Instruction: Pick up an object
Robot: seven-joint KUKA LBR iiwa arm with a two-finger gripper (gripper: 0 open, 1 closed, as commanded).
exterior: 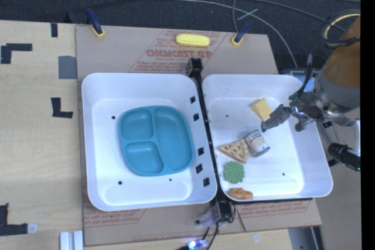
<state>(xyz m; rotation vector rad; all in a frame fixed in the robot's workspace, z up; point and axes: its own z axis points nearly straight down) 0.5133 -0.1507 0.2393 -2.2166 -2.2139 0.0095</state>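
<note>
Reaching in from three o'clock, the pincer (275,120) hangs over the right bin (304,181), its tip just beside the small can (256,143), which lies at the bin's centre. Nothing sits between its tips as far as I can judge, and whether they are spread or pressed together I cannot tell. Pizza slice (235,151), green ball (234,172), yellow block (261,108) and orange piece (240,194) all rest in the bin, so the pick is not yet made. Closing and lifting remain. At nine o'clock, the left bin (99,184) holds a blue tray (156,140)
</note>
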